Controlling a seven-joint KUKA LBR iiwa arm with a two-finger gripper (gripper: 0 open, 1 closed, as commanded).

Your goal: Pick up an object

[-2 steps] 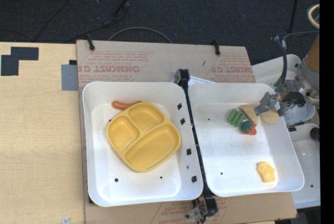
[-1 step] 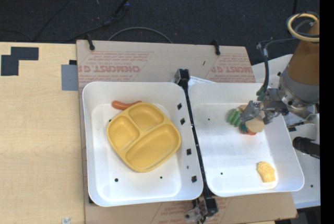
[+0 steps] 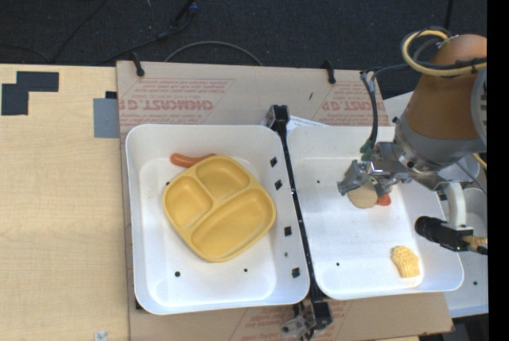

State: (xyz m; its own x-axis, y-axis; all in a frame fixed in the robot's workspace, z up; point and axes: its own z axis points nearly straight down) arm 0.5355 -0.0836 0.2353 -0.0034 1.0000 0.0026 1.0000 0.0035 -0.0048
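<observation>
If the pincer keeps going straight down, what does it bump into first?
Probably the tan lump right under the pincer, in the right bin. Depth is hard to judge from above, so it may already be touching.

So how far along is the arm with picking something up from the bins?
Nothing looks lifted yet. The gripper is down in the right bin, right over a tan rounded object with a small red piece beside it. Whether it has a grip is unclear. Left: securing and raising it. The yellow corn piece lies untouched.
</observation>
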